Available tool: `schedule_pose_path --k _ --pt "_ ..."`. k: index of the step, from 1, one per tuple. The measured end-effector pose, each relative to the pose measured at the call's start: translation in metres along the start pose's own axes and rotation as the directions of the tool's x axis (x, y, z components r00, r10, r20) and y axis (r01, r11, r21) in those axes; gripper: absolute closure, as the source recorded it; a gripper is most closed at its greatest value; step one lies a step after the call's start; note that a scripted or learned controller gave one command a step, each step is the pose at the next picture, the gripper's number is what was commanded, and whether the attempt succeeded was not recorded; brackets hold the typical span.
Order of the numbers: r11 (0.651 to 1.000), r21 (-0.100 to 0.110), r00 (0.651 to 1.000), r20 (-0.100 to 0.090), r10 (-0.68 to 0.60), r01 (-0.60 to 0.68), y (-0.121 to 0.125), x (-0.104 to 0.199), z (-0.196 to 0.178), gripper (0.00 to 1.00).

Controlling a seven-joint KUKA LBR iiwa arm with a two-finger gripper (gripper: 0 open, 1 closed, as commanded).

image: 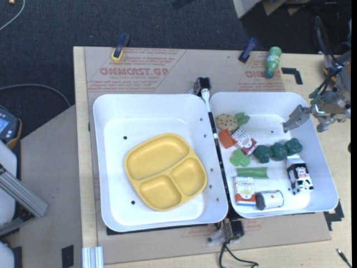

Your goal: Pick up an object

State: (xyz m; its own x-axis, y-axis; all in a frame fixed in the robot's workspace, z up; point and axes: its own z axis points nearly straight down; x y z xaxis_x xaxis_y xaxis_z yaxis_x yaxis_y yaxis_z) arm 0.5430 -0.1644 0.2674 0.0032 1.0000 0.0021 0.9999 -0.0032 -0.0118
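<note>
The right bin (322, 166) holds several small toy foods. Among them are a round cookie (226, 120), a red and white carton (244, 140), dark green broccoli (277, 150), a green waffle piece (240, 159) and a flat green pod (251, 172). A black and white milk carton (299, 177), an orange box (244, 191) and a can lying on its side (270, 199) are there too. My gripper (308, 121) hangs over the bin's upper right part, above and to the right of the broccoli. It is open, with nothing between its fingers.
A yellow divided plate (165, 171) lies in the left bin (106, 121). On the cardboard behind the right bin lies a green bottle (273, 61). Clamps (119, 47) hold the board's back edge. A black hinge strip (213, 133) runs between the bins.
</note>
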Motion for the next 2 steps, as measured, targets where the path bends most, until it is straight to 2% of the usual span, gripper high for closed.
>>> schedule_pose_path --k 1,2 --pt "1.000 -0.013 1.000 0.003 -0.003 0.003 0.002 0.000 -0.007 0.00" --pt "1.000 -0.004 1.000 0.000 -0.002 0.002 -0.003 0.003 0.056 0.00"
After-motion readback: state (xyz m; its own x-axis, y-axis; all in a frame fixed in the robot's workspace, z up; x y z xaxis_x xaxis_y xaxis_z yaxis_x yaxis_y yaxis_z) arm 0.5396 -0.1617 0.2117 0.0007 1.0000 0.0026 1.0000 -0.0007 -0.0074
